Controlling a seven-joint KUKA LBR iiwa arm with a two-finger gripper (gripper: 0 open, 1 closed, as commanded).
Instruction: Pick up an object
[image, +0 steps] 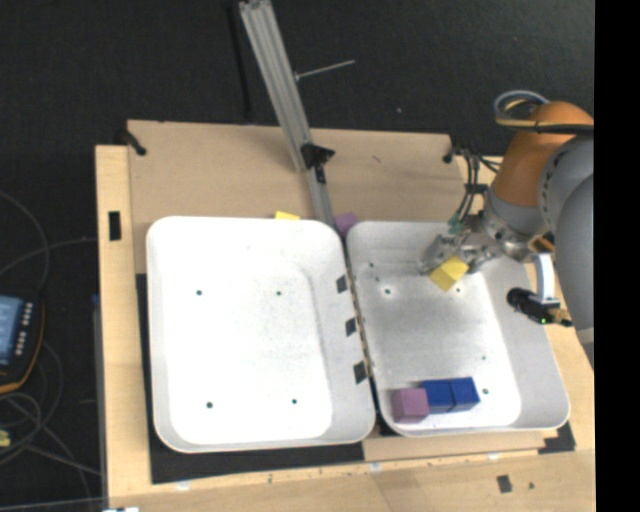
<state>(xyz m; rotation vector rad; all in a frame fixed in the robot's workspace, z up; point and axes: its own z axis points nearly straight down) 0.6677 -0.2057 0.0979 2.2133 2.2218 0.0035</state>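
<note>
A small yellow block (448, 273) sits tilted between the fingertips of my gripper (452, 262), over the back part of the right bin (520, 350). The gripper is shut on this block, and the arm reaches in from the right with its orange band above the wrist. Near the front wall of the same bin lie a purple block (408, 403) and a blue block (449, 394), touching side by side, well away from the gripper.
The left bin (240, 330) lies beside the right one. A yellow piece (287, 215) and a purple piece (346, 222) rest on the bench behind the bins. A slanted metal rail (285, 90) rises from between the bins' back edges.
</note>
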